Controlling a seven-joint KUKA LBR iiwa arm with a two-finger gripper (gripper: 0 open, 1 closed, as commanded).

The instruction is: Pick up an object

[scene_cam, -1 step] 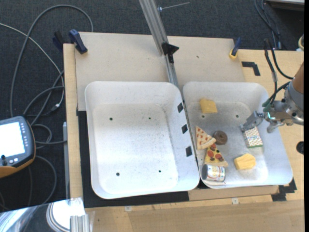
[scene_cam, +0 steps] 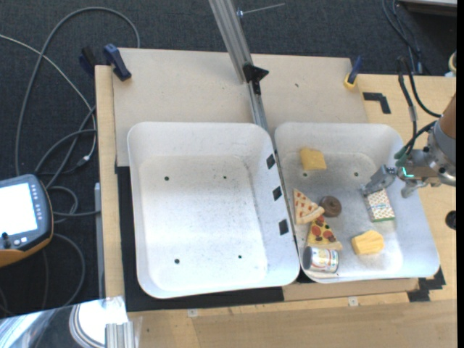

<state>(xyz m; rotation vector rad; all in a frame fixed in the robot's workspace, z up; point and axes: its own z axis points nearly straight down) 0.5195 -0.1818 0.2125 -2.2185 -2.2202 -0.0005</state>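
The right bin [scene_cam: 417, 227] holds several small objects. A yellow block [scene_cam: 313, 159] lies near its back. Two pizza slices [scene_cam: 306, 207] [scene_cam: 322, 233], a brown round piece [scene_cam: 330, 206] and a silver can [scene_cam: 321, 259] sit along its left side. Another yellow block [scene_cam: 368, 243] lies at the front. A speckled white packet [scene_cam: 379, 206] rests toward the right wall. My gripper [scene_cam: 394, 185] hangs over the bin's right part, just behind and right of the packet. It is open, its fingers spread, with nothing between them.
The left bin [scene_cam: 145, 194] stands beside the right one, sharing a raised middle wall [scene_cam: 279, 194]. A slanted metal pole [scene_cam: 232, 35] rises from behind the bins. Blue and yellow clamps [scene_cam: 116, 60] [scene_cam: 353, 75] hold the back board. A teach pendant [scene_cam: 22, 216] lies far left.
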